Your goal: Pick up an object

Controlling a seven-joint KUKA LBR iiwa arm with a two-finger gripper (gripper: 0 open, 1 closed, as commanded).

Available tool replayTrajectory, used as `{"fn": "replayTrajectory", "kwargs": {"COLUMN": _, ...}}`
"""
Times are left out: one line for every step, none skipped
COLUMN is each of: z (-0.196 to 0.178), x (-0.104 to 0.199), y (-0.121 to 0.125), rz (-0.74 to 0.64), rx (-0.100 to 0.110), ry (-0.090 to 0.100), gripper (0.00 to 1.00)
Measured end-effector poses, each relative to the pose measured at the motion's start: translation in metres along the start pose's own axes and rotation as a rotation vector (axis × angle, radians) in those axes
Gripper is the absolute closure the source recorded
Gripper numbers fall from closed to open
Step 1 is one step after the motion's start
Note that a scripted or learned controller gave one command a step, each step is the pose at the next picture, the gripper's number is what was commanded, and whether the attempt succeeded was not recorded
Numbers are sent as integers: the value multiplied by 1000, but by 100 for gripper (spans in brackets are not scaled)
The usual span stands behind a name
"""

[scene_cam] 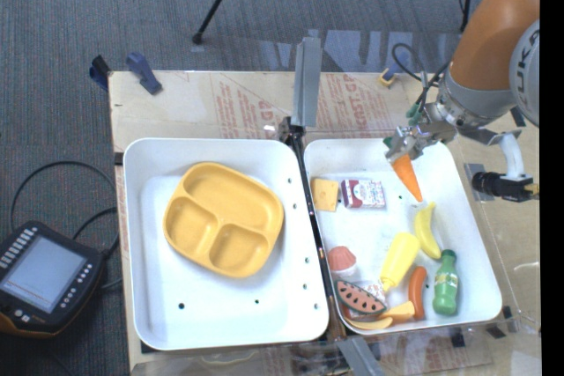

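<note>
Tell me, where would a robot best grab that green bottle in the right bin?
Probably across the green bottle's middle, coming straight down from above. It lies flat near the right bin's outer wall, its long sides exposed, though a red-orange toy lies close on one side, so the fingers have little room there.

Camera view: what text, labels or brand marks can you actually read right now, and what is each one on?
"UK": dark letters on the arm, cut off at the frame's right side.
Red lettering on the cardboard sheet under the bins: printed upside down and too blurred to read.
Label on the small red and white packet in the right bin: too small to read.
Handheld pendant screen: nothing legible.
</note>
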State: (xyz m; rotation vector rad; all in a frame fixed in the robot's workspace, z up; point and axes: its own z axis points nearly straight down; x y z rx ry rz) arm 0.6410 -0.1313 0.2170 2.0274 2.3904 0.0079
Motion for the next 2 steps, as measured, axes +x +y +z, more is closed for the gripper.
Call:
{"fn": "replayTrajectory", "kwargs": {"z": 67, "x": -20, "y": -2, "rz": -35, "rx": 17, "ry": 6, "gripper": 100}}
{"fn": "replayTrajectory", "kwargs": {"z": -7, "x": 83, "y": -4, "rz": 10, "rx": 2, "ry": 4, "gripper": 100}}
